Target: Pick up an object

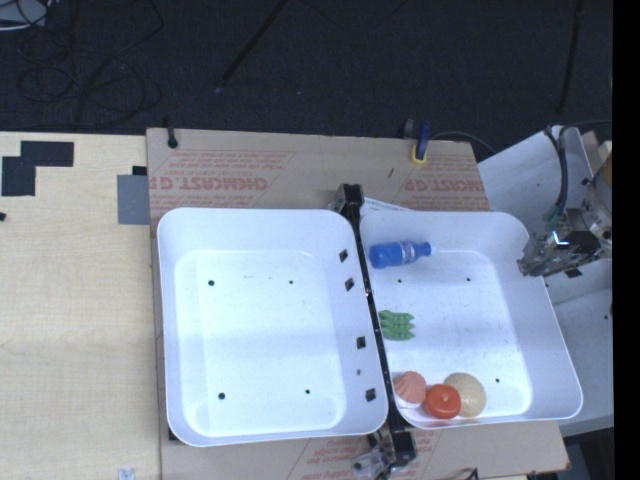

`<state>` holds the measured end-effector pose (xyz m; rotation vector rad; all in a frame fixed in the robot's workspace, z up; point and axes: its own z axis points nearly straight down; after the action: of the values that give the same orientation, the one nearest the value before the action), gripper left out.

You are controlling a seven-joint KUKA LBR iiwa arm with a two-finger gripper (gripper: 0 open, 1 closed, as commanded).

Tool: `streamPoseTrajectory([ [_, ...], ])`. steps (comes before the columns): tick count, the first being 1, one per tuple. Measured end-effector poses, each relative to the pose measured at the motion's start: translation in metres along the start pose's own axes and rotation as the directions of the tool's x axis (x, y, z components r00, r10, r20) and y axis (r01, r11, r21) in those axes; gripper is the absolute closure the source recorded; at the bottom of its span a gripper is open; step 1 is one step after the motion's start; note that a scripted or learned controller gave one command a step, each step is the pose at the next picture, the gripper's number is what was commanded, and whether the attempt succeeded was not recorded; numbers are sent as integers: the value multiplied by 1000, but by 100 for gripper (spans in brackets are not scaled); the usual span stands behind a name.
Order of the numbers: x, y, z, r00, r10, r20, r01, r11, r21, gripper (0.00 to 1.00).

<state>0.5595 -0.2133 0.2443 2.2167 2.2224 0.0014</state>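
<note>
Four small things lie in the right bin (520,230), and any of them would serve as the object to pick up: a blue bottle (399,254) near the far-left corner, a green ridged piece (396,325) against the divider side, and at the near wall a cluster of a pinkish disc (409,387), a red round piece (442,401) and a pale tan round piece (466,393), which touch or nearly touch one another. The gripper (556,250) hangs at the bin's right rim, about level with the bottle, so the bottle lies toward nine o'clock from it, well apart across the bin floor; the green piece lies toward eight o'clock, and the cluster toward seven o'clock. The bottle's long axis runs nearly along the nine-to-three line, its cap end pointing toward the gripper, so a grasp would probably want the fingers set across that axis, closing along twelve to six. Nothing is visibly held, but the gripper is a small dark tangle of metal and cable against the grey surface, and I cannot tell how its fingers stand. The arm itself is cut off by the frame's right side, with little more than the wrist end in sight. The left bin (170,268) shows bare white floor with a few dark specks. What the three clustered pieces actually are is too small to make out.
</note>
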Motion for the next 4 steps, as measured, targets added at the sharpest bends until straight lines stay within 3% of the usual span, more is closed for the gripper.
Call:
streamPoseTrajectory([
  [1, 0, -67, -10, 1000, 5, -3, -5, 1000, 8, 100],
  [2, 0, -7, -4, 1000, 0, -1, 0, 1000, 1, 100],
  [3, 0, -84, -23, 1000, 5, -3, -5, 1000, 7, 100],
  [4, -1, -83, -62, 1000, 1, 0, -1, 1000, 0, 100],
])
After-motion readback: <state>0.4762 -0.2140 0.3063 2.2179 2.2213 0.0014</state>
